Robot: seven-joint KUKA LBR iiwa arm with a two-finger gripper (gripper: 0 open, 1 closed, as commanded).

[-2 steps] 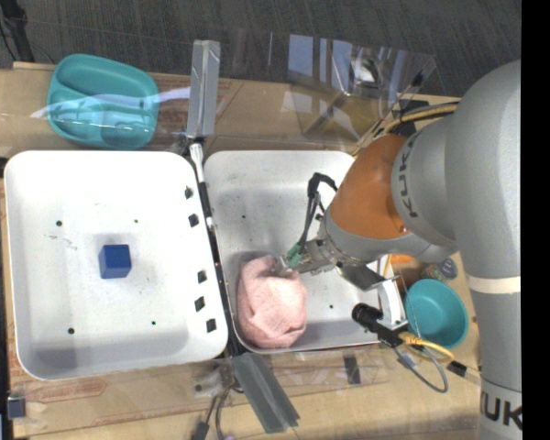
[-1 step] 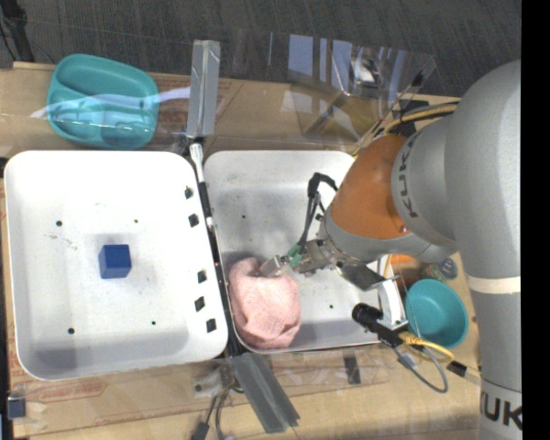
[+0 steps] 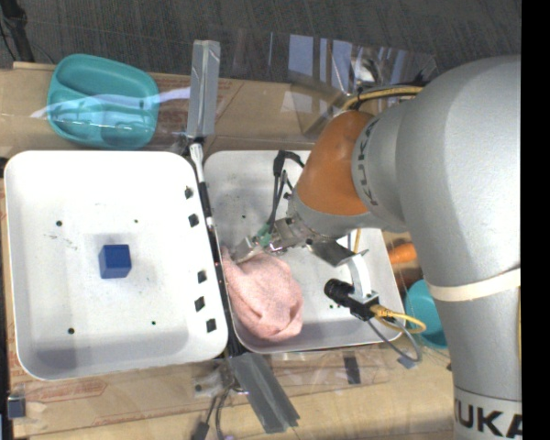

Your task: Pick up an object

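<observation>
A pink cloth-like lump (image 3: 263,299) lies in the right bin (image 3: 229,191), near its front left corner. My gripper (image 3: 259,241) reaches down just above the pink lump's upper edge, close to the divider between the bins. A small blue cube (image 3: 115,259) sits in the left bin (image 3: 37,328), left of its middle. An orange thing (image 3: 401,253) peeks out at the right bin's right side, mostly hidden behind the arm.
A teal plastic container (image 3: 101,101) rests on the bench behind the left bin. A teal thing (image 3: 422,308) shows beside the arm at the right bin's right edge. The arm covers much of the right bin's right half.
</observation>
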